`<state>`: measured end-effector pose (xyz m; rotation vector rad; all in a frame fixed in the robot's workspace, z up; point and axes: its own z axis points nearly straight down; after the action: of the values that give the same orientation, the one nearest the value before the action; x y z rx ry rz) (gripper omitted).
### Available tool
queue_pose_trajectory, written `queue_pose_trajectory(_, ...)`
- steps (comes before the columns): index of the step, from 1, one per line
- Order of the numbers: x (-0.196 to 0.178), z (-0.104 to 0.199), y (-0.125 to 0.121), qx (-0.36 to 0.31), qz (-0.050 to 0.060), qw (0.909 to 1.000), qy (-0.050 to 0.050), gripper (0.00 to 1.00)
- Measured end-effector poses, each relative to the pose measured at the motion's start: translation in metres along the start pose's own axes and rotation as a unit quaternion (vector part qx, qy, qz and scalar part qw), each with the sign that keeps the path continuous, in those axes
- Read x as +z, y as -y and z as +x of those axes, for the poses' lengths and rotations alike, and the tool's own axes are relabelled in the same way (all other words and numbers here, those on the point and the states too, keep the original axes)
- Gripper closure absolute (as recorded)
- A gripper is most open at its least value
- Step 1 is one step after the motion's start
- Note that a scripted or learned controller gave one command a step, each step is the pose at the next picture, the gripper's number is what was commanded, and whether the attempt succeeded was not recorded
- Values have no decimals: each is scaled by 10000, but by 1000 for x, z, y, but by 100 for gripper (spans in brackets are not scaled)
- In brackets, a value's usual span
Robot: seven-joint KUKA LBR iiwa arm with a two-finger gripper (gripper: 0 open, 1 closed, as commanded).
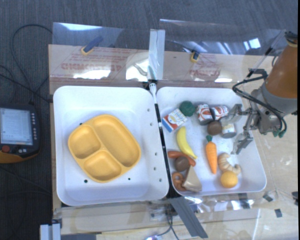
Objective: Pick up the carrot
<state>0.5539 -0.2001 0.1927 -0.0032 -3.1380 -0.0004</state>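
Carrot (211,157) is lying in the right bin (257,184), roughly mid-bin toward its near edge, green stub pointing to the far edge and tip to the near edge. Banana (184,143) is sitting just beside it toward the left bin (60,134); a brown ball (214,128) is sitting just past its stub, a pale knobbly piece (224,160) just beside it on the arm side, an orange (229,179) near its tip. Judging it a toy: light, stiff, smooth, likely slippery and tapered. Best hold is probably across the thick upper body, below the stub, with fingers closing across the width. Tool (242,129) is hanging over the bin's right-edge side, near the carrot but apart from it, toward the far edge. Tool is looking released, grasping nothing.
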Motion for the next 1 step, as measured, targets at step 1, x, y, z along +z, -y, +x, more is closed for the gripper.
queue_pose_trajectory(1, 100, 47, -43, -506, 18, 9987, 49, 0)
